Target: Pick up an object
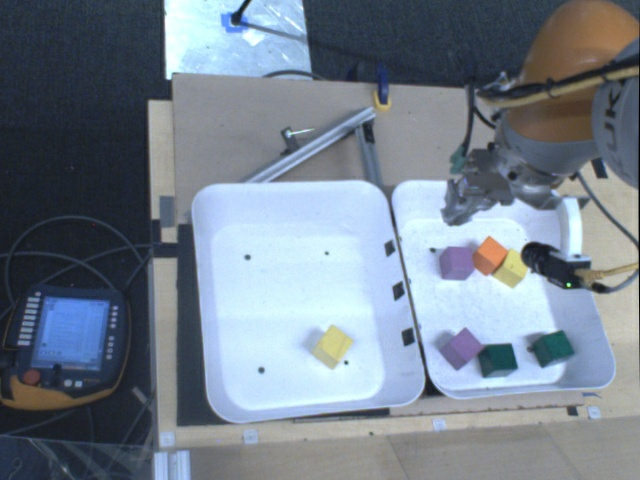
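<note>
My gripper (458, 211) hangs over the back left part of the right bin (590, 368), just above and behind a purple cube (456, 263). Nothing shows between its tips. Next to that cube lie an orange cube (490, 254) and a yellow cube (511, 268), touching each other. Along the bin's front sit another purple cube (462, 347), a dark green cube (497, 359) and a second green cube (551, 347). In the left bin (225, 268) a lone yellow cube (332, 346) rests near the front.
A metal bar (315, 145) lies on the brown board behind the left bin. A black sensor with cable (548, 260) sits over the right bin's right side. A teach pendant (65, 343) lies on the floor at left.
</note>
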Action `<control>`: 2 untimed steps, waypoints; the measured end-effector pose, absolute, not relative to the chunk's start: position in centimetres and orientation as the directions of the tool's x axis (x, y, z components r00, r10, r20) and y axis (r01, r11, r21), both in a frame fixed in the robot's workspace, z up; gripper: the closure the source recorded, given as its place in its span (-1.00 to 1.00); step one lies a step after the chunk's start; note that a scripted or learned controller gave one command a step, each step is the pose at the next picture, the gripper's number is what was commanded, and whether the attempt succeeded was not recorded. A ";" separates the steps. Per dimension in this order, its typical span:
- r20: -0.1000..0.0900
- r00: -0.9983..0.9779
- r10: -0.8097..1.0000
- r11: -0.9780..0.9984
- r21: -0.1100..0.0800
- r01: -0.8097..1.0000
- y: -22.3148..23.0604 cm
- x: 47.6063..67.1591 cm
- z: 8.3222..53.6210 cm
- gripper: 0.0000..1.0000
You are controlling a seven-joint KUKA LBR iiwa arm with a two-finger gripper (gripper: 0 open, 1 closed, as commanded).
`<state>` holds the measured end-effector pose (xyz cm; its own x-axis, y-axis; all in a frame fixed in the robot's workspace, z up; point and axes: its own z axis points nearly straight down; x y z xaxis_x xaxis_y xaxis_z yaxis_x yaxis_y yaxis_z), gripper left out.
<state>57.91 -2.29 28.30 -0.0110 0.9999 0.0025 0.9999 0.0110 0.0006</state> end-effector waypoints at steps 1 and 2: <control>0.002 -0.009 1.000 0.009 -0.001 1.000 1.9 56.1 27.5 1.00; 0.003 -0.011 1.000 0.011 -0.001 1.000 7.7 54.5 25.8 1.00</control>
